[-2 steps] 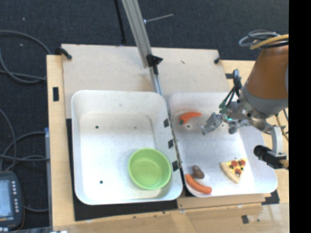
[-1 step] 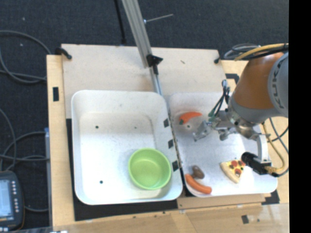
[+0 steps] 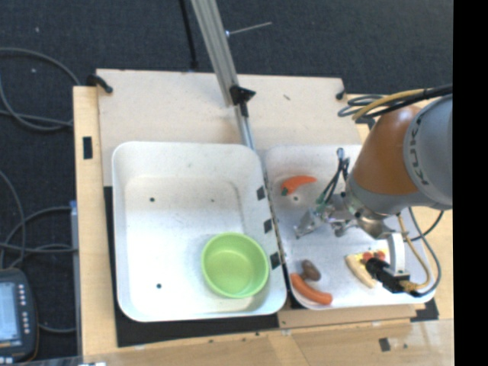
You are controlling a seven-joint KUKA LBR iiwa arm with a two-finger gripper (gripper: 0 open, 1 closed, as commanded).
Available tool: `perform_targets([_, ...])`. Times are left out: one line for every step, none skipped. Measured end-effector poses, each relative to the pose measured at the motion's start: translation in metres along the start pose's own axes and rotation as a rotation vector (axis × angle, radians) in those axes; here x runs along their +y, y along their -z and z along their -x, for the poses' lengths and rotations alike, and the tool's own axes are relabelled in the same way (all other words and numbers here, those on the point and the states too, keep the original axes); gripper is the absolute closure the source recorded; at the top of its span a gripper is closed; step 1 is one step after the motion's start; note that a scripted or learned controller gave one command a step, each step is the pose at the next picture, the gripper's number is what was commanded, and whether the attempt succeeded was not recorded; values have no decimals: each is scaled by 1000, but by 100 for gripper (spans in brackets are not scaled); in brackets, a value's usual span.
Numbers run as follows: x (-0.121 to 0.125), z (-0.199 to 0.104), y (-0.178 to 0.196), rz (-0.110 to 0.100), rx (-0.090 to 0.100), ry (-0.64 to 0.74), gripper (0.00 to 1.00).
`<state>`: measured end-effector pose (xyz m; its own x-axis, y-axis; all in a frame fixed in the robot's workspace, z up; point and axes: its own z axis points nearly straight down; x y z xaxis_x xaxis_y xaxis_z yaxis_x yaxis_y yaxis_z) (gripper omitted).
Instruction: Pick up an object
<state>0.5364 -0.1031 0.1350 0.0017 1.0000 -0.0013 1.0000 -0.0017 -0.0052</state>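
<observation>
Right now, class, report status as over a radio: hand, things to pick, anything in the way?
Hand low over right bin, nothing seen held. Orange piece close beside it; brown lump and orange sausage nearer front. Green bowl alone in left bin.

Bench [image 3: 168,105]: pale board top, standing on dark floor. Two shallow white bins sat side by side directly on it. The gripper [image 3: 324,223] hung over the right bin [image 3: 335,300]; the left bin [image 3: 152,227] lay well to its left in the camera view, the two bins touching along their shared edge just left of the gripper. A bare strip of bench ran behind both bins, beyond the gripper. A slanted metal post [image 3: 217,44] met the bench up-left of the gripper, near the bins' junction.
</observation>
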Motion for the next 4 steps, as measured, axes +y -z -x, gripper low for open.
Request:
perform_targets([0,2,-36,3,-1,0,0])
perform_targets([2,2,-23,10,2,-4,100])
perform_targets([8,7,22,11,0,4,100])
perform_targets([1,5,79,13,1,5,100])
